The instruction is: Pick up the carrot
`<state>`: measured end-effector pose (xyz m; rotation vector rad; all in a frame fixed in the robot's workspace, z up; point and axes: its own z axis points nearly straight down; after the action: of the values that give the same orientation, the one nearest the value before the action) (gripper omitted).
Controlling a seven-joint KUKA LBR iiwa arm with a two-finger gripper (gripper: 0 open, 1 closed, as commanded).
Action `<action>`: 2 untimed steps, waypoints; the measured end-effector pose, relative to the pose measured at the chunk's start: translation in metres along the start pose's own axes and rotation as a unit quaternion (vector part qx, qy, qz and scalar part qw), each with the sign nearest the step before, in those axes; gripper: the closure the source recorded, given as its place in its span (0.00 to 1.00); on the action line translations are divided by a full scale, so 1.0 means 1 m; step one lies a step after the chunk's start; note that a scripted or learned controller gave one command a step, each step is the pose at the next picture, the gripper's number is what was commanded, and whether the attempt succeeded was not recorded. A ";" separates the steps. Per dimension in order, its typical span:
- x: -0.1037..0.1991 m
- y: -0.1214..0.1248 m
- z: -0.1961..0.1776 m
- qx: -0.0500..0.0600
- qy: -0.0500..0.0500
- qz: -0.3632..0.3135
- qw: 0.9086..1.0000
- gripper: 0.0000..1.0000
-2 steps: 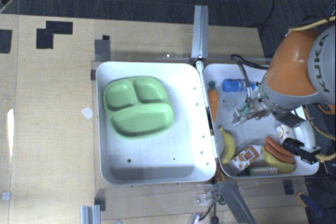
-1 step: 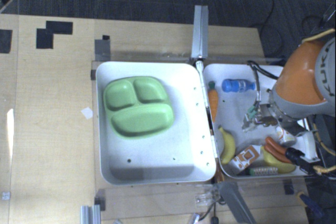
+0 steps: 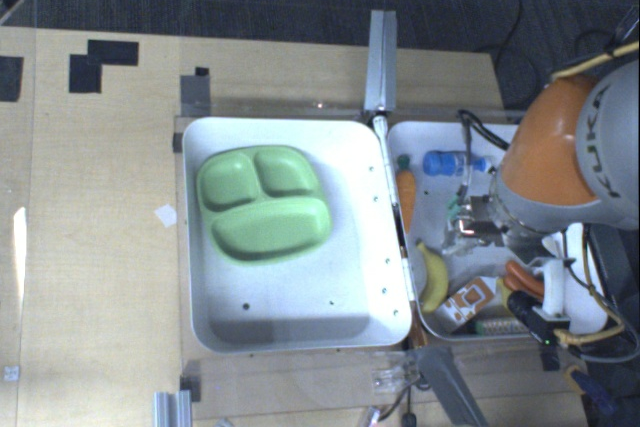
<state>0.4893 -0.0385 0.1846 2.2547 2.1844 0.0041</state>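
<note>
The carrot [image 3: 406,198] is orange and lies lengthwise along the left wall of the right bin [image 3: 437,138], near its far end. My gripper [image 3: 466,220] hangs over the middle of that bin, a short way right of the carrot and slightly nearer the camera. Its fingers are small and dark against the bin floor. Nothing shows between the gripper and the carrot.
A blue and white bottle [image 3: 446,162] lies at the far end of the right bin. A banana [image 3: 434,277] and a snack packet [image 3: 470,300] sit near its front. The left bin [image 3: 360,245] holds a green divided plate [image 3: 263,201]. The arm's orange band [image 3: 555,150] overhangs the right side.
</note>
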 end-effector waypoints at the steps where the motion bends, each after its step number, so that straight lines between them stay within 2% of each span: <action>1: 0.074 0.001 0.000 0.001 0.000 0.045 0.999 1.00; 2: 0.116 -0.006 0.000 0.001 0.000 0.032 0.999 1.00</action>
<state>0.4872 0.0777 0.1842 2.3241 2.1127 0.0030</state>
